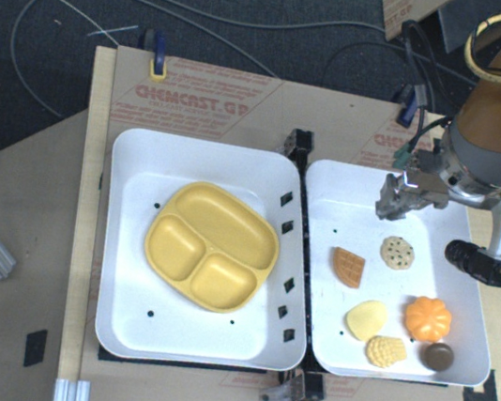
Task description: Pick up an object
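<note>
My gripper (392,207) hangs over the back of the right bin (352,188), with nothing visible between its fingers. Just in front of it lies a round chocolate-chip cookie (398,253). Further forward in the same bin are a brown wafer-like piece (348,266), a pale yellow lump (366,319), a yellow corn cob (386,351), an orange pumpkin (428,317) and a dark brown ball (438,356).
The left bin (123,221) holds a yellow divided plate (210,246). A row of black clips (292,249) runs along the seam between the bins. Cardboard (202,92) lies under both bins, and cables trail behind.
</note>
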Controlling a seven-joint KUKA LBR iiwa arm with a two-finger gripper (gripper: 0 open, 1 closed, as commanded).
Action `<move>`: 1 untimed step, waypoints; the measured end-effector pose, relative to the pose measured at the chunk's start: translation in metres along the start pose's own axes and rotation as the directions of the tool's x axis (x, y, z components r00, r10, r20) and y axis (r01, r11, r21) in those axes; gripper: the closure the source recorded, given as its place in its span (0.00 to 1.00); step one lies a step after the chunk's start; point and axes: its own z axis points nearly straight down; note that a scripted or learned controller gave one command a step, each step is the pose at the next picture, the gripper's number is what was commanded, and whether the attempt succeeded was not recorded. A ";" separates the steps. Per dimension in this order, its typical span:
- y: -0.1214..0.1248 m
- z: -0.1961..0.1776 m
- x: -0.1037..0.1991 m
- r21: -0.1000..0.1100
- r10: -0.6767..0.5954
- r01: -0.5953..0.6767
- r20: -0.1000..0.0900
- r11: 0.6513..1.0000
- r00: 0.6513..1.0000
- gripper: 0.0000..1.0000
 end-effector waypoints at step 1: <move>0.009 0.018 0.046 0.002 0.000 0.000 0.000 1.000 1.000 1.00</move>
